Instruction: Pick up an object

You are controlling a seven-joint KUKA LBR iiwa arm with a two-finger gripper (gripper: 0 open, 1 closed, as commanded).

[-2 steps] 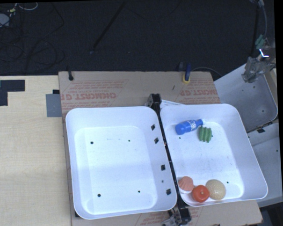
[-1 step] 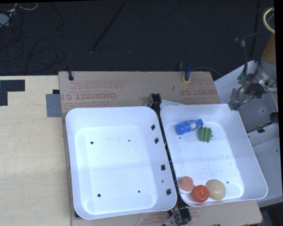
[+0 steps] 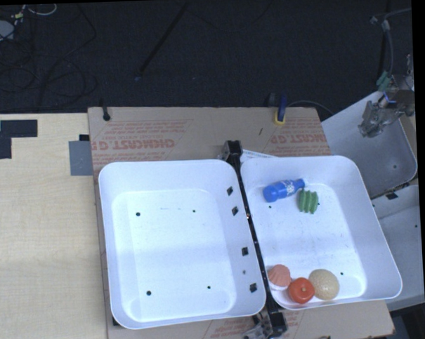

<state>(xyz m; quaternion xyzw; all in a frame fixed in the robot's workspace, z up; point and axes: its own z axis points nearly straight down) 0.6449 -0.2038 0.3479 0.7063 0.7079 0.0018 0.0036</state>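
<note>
Camera view has the gripper [image 3: 380, 114] parked beyond the right bin [image 3: 373, 214], open or closed I cannot tell, so I'd descend squarely over the blue bottle [image 3: 284, 189], closing across its width.

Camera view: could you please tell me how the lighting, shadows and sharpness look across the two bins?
Camera view: even, soft light; the left white plastic bin shows a faint shadow band across its upper floor; the blue plastic bottle looks slightly soft; background beyond the bench is dark.
</note>
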